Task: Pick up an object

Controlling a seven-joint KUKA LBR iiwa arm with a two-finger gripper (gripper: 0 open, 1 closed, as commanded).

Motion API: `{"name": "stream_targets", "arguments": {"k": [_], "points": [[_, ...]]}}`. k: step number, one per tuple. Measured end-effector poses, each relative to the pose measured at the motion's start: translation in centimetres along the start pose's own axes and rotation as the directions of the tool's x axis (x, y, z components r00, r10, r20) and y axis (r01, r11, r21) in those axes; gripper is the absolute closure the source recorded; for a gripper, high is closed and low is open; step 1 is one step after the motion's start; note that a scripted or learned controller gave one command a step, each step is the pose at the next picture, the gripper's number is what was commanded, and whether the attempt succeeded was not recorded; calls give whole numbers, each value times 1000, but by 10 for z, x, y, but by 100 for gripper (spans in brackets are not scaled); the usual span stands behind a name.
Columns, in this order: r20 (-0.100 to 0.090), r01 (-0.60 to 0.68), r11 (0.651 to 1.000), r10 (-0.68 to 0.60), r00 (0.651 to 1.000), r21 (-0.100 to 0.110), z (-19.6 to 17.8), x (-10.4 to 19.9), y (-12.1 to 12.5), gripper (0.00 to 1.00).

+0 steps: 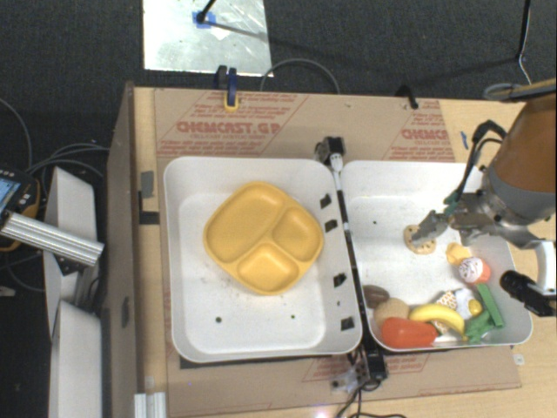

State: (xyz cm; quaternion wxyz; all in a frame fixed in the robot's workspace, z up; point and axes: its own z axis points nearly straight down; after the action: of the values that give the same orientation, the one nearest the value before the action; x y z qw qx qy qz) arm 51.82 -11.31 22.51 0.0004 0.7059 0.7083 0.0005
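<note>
Over the right bin [383, 181], your gripper [426, 232] hangs, grip unclear; the banana [437, 317] lies lengthwise left-to-right, tips curving downward.

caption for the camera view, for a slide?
KUKA gripper poised over a tan disc in the right bin; yellow divided plate in the left bin.

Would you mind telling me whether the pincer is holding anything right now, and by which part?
It cannot be told. The pincer sits right over a small round tan piece in the right bin, but no grip on it is visible.
</note>
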Motion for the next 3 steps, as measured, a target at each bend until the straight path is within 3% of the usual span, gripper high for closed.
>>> {"name": "stream_targets", "arguments": {"k": [1, 2, 3], "points": [[4, -5, 1000, 5, 1000, -4, 145, -48, 36, 0], [7, -4, 1000, 4, 1000, -14, 6, -82, 45, 0], [-2, 4, 1000, -4, 1000, 3, 82, -50, 72, 0]]}}
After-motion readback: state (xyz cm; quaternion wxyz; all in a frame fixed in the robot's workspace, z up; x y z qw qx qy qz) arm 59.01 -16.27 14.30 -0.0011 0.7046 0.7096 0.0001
